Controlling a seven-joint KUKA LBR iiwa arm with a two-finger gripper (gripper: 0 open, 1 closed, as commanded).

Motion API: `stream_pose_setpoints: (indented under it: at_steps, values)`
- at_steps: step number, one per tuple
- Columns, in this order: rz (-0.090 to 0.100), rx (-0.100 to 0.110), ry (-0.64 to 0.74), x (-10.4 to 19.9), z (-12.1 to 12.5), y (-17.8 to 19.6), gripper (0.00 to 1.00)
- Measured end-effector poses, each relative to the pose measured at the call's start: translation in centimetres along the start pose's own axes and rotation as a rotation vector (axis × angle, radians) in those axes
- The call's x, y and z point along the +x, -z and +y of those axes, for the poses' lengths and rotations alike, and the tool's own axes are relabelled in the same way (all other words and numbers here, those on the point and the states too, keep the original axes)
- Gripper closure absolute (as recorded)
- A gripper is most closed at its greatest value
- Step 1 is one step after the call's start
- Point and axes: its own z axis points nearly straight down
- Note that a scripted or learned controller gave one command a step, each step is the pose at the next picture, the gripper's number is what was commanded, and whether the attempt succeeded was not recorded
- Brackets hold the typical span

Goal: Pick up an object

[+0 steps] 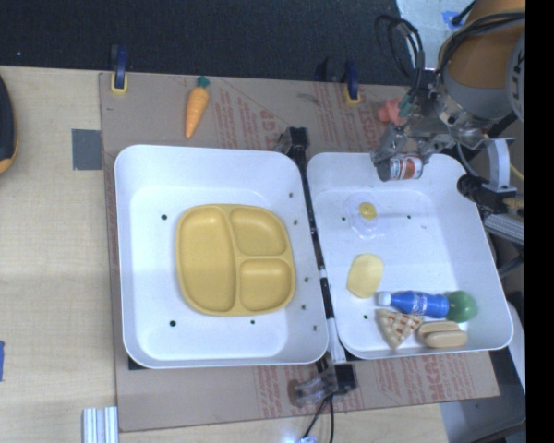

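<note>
A: Where's the two-finger gripper [399,158]?

B: Far edge of the right white bin [480,247], on the grey arm with the orange band [485,26] coming in from the right. It sits right over a small red-and-white can [406,168] lying on its side.

A: Holding it?

B: Looks like the fingers are closed around the can, but they're dark and cluttered here, so I'd call that probable, not sure. Can is at the bin's far rim, maybe just lifted.

A: Other stuff?

B: Near corner of that bin: blue plastic bottle [419,303], green round piece [462,305], pizza-slice toy [396,328], tan bread-like piece [442,337], all bunched, likely slid there. Pale yellow lump [365,275] mid-bin, small yellow bit [367,211] beyond it.

A: Left bin?

B: Left white bin [148,247] holds a yellow three-compartment plate [235,258], flat. Orange toy carrot [196,107] lies outside on the bench.
</note>
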Motion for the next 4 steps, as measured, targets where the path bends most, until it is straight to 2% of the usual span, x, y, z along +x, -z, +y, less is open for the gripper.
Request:
stream_pose_setpoints:
  at_steps: [1,2,3,4]
  values:
    - [0.0,0.015,-0.003,5.6,-5.5,-1.1,1.0]
    - [-0.001,0.015,-0.003,11.1,-11.3,-0.5,1.0]
    - [-0.004,-0.004,-0.007,11.5,-3.2,6.2,1.0]
    - [-0.003,0.019,-0.004,14.6,-5.4,-3.4,1.0]
